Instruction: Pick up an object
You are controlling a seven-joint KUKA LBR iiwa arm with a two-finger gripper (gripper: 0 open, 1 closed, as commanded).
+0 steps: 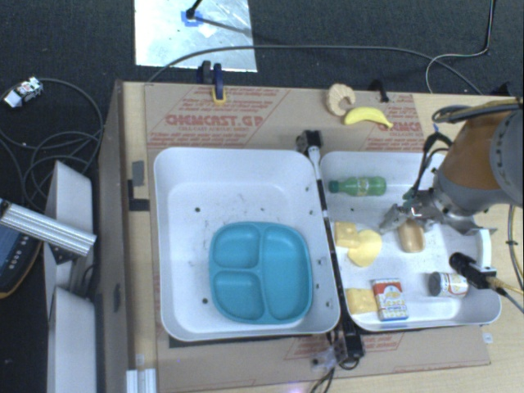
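My gripper [409, 216] hangs over the middle of the right bin [483, 313], on the grey arm that reaches in from the right. Just below it lies a tan, bread-like object [411, 237], close to the gripper or touching it; I cannot tell which. Elsewhere in this bin are a green bottle [358, 186] on its side at the back, yellow pieces [360, 244] to the left, another yellow piece [357, 300] at the front, a red and white box [390, 298], and a small can [447, 284].
The left bin [188, 187] holds a blue divided plate [261, 270]. On the bench behind the bins lie a banana [366, 117] and a beige object [340, 98]. Cables run along the back and the right side.
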